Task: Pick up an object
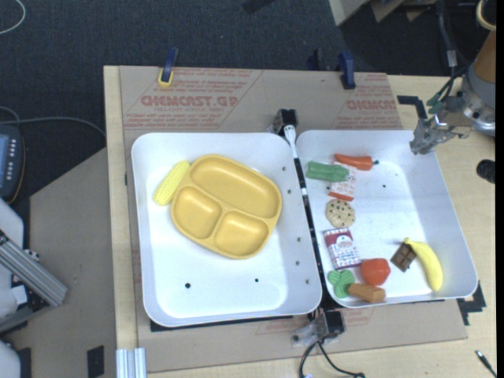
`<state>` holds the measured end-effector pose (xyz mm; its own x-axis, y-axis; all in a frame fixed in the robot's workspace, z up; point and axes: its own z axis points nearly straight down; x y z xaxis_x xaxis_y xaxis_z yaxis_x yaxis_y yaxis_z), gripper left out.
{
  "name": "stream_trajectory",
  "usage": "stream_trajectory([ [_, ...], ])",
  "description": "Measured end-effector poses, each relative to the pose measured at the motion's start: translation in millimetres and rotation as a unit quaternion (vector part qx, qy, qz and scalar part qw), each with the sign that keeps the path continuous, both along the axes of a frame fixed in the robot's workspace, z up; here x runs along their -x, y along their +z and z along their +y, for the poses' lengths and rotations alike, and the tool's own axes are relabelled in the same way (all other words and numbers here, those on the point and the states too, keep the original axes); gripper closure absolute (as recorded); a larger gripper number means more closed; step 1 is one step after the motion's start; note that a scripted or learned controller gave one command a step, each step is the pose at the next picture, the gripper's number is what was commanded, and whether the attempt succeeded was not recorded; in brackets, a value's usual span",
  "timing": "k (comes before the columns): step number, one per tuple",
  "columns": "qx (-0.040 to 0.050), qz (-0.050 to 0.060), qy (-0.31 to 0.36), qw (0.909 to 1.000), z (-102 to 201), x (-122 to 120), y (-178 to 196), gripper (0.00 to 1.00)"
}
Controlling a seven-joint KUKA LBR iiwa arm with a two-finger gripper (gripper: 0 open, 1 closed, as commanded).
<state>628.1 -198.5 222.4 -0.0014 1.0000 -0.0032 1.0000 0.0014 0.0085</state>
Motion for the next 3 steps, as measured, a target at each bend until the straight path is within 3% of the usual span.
stream_trajectory([
  [1, -0.0006, 0.002, 0.000, 1.0000, 0, -1, 3, 1.00],
  [3, -0.0025, 0.005, 0.001, 1.0000, 98, 9, 12, 1.00],
])
